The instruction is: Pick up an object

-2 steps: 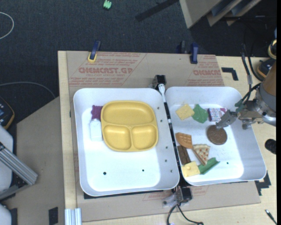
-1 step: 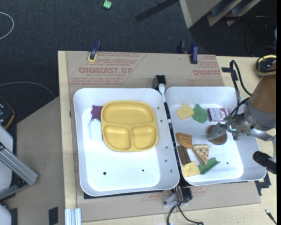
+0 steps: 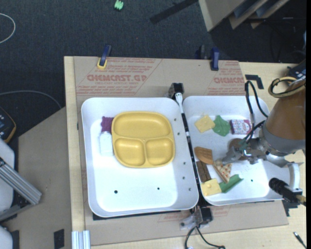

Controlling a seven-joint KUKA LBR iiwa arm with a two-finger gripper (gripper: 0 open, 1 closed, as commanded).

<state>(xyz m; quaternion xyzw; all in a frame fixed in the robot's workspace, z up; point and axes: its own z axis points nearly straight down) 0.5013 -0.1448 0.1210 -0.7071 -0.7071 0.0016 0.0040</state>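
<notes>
The bench (image 3: 146, 73) is a pale board with red printed lettering across its far part, held at the far edge by a yellow clamp (image 3: 102, 61) and a blue clamp (image 3: 214, 58). It stands on dark carpet (image 3: 58, 29), where a thin white cable (image 3: 7, 26) loops at the far left and a small green scrap (image 3: 118, 5) lies near the top. Pale metal framing (image 3: 17, 185) shows at the lower left.

Two shallow white bins sit side by side on the bench, their inner walls touching. The left bin (image 3: 136, 194) holds a yellow divided tray (image 3: 143, 138) with three compartments; just beside the tray's left edge lie a purple item (image 3: 107, 122) and a white item (image 3: 105, 143).

The right bin (image 3: 252, 187) holds a scatter of toy food: a yellow wedge (image 3: 204, 123) and a green piece (image 3: 221, 125) near the far wall, a small printed packet (image 3: 239, 126) to their right, a brown piece (image 3: 204, 155) and a dark bar (image 3: 202, 171) along the left wall, a pizza slice (image 3: 224, 170), a yellow block (image 3: 211, 186) and a green stick (image 3: 231, 182) toward the near wall.

The arm (image 3: 286, 121) reaches in from the right over the right bin, black cables running along it. Its pincer (image 3: 236, 151) hangs low near the middle of that bin, just above the pizza slice; whether it is open or closed cannot be told, and nothing is seen gripped in it.
</notes>
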